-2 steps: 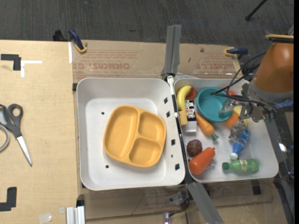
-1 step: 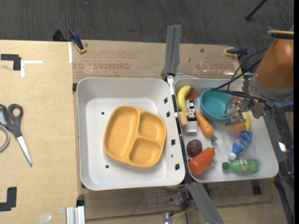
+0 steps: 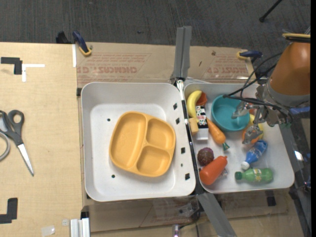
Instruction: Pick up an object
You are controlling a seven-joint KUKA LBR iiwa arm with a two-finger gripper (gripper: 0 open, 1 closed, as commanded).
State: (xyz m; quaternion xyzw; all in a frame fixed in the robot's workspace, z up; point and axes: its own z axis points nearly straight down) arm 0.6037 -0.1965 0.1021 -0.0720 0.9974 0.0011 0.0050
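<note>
Hovering over the right bin (image 3: 286, 177), the pincer (image 3: 248, 120) has its two fingers apart, with nothing between them, at the 3 o'clock rim of a teal bowl (image 3: 224, 116). At 6 o'clock from it lie a blue bottle (image 3: 255, 152) and a green bottle (image 3: 255, 175). At 9 o'clock are a carrot (image 3: 216, 131) and a banana (image 3: 193, 101). The left bin (image 3: 94, 147) holds a yellow divided plate (image 3: 142, 143). Scissors (image 3: 19, 138) lie on the counter (image 3: 37, 181), far at 9 o'clock.
</note>
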